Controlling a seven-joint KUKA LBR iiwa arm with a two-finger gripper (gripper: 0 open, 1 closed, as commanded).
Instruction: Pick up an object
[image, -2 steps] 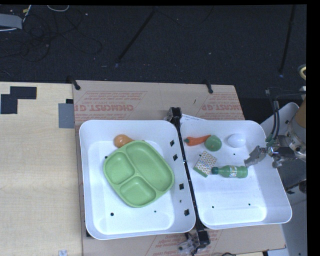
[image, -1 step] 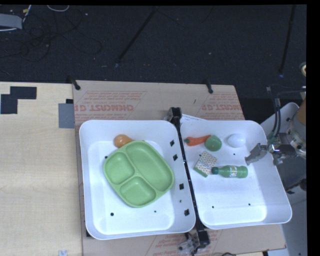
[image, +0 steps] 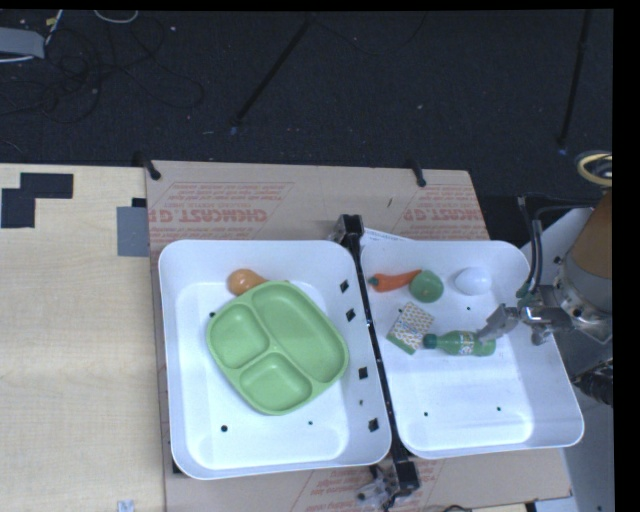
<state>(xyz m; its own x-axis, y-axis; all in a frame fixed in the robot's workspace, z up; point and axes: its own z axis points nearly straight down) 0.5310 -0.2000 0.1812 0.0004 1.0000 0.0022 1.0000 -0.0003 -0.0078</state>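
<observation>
While gripper (image: 503, 322) hovers right of centre — finger state unclear | green bottle (image: 460, 344) lies just beside | descend squarely over its body, clear of bin wall (image: 522, 262)

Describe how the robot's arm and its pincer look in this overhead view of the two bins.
The arm comes in from the right as a bulky light grey body with an orange-brown band on its upper part. Dark thin cables loop along its left side. The pincer is small, metallic grey, ending in slim angular fingers; finer markings are too small to tell.
</observation>
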